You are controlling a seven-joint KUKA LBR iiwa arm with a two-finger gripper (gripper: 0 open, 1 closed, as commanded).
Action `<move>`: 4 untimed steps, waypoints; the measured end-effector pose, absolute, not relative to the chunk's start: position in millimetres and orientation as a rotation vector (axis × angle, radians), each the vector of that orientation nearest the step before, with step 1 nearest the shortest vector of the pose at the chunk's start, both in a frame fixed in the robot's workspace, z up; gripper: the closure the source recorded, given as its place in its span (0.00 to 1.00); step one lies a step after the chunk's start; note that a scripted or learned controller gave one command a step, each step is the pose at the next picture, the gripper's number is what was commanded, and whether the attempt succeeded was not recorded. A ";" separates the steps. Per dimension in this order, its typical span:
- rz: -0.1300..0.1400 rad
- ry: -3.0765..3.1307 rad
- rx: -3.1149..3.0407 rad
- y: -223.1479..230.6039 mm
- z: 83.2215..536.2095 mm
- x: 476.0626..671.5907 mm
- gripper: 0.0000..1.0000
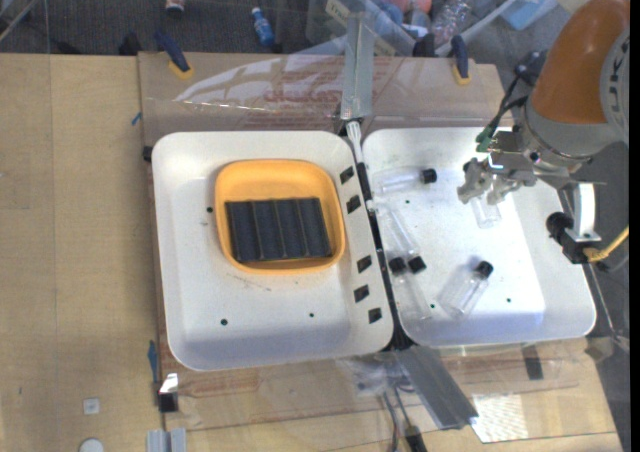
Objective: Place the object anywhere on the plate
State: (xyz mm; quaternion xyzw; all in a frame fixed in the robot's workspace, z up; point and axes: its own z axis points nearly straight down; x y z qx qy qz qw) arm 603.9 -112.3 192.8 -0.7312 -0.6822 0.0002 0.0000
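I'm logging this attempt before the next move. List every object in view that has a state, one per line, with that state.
gripper: over the right bin, a clear bottle between its fingers
plate: in the left bin, holding a dark ridged block
clear bottle: lying on its side
clear bottle: lying on its side
clear bottle: lying by the divider

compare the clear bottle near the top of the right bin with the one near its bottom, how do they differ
The upper bottle lies nearly level across the view, cap pointing right; the lower bottle lies on a slant, cap up and to the right. The upper one sits close to the divider between the bins; the lower one lies nearer the middle of the right bin. Both are clear with black caps, lying on their sides.
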 end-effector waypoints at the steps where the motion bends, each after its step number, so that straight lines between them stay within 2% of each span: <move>1: -0.002 -2.197 -2.251 -95.8 194.9 633.4 1.00; 2: -0.003 -2.308 -2.138 -71.4 185.7 667.2 1.00; 4: -0.005 -2.615 -1.751 -24.4 220.8 667.7 1.00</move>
